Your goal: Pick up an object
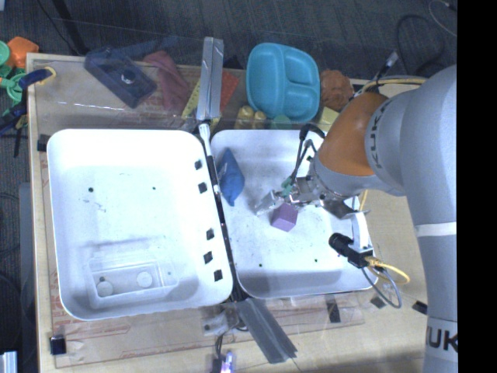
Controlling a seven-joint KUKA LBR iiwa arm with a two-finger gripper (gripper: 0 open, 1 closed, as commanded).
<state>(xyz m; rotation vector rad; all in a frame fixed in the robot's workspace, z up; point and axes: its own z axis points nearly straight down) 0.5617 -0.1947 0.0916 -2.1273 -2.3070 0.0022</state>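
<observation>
**Robot arm low over the right bin, beside a purple block**

A camera looks down at a slant on a bench (pixel 46 99) holding two shallow white bins side by side. The left bin (pixel 70 208) has a clear plastic piece (pixel 128 277) lying near its front edge, with most of its floor open. The right bin (pixel 264 274) holds a blue object (pixel 231 176) resting close to its left wall, just beside the divider between the bins, and a small purple block (pixel 284 217) near the middle of the floor.

A grey arm (pixel 411 138) with an orange band reaches in from the right. Its gripper (pixel 291 195) sits low in the right bin, just above and touching or nearly touching the purple block. Whether the claw is open, closed, or gripping the block cannot be told; the wrist and cables crowd the spot.

Open floor lies in the front half of the right bin, ahead of the block. Behind the bins, along the bench's far edge, sit a teal tray (pixel 283 81) and a dark tool (pixel 120 74).
</observation>
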